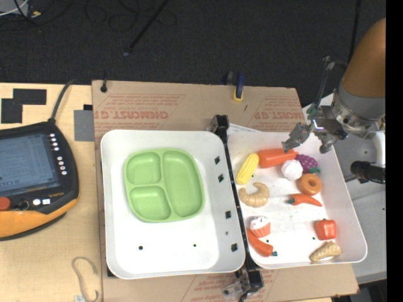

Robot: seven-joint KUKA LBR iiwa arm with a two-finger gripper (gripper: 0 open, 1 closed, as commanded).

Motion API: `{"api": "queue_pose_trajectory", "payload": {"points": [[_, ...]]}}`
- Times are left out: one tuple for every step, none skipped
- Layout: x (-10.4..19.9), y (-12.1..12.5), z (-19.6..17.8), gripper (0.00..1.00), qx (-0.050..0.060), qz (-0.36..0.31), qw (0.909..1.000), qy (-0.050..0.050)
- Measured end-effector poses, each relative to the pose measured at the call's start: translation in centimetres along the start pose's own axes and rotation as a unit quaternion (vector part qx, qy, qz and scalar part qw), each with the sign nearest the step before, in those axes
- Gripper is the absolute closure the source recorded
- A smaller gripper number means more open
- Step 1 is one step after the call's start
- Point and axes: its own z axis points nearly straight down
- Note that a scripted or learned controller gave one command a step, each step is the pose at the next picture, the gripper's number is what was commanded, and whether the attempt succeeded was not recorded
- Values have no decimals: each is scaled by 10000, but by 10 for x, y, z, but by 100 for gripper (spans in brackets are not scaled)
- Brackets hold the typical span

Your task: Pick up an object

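White bins (pixel 126 168) – pincer (pixel 310 138) over carrot (pixel 276 157), grapes (pixel 308 163)

We have a single fixed camera, set above the bench and looking down at a slant from the near edge toward the dark floor behind. It stands far enough back for us to see both white bins whole: the left bin (pixel 119 257) and the right bin (pixel 352 231) lie side by side at centre frame. The arm (pixel 368 61) enters from our right, and a teach pendant (pixel 34 175) sits at our left edge.
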Motion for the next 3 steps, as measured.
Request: {"api": "queue_pose_trajectory", "payload": {"points": [[0,2,-7,0,-62,-7,10000,-10],[2,6,57,0,-31,-13,10000,-3],[-5,2,112,0,-32,-6,10000,-4]]}}
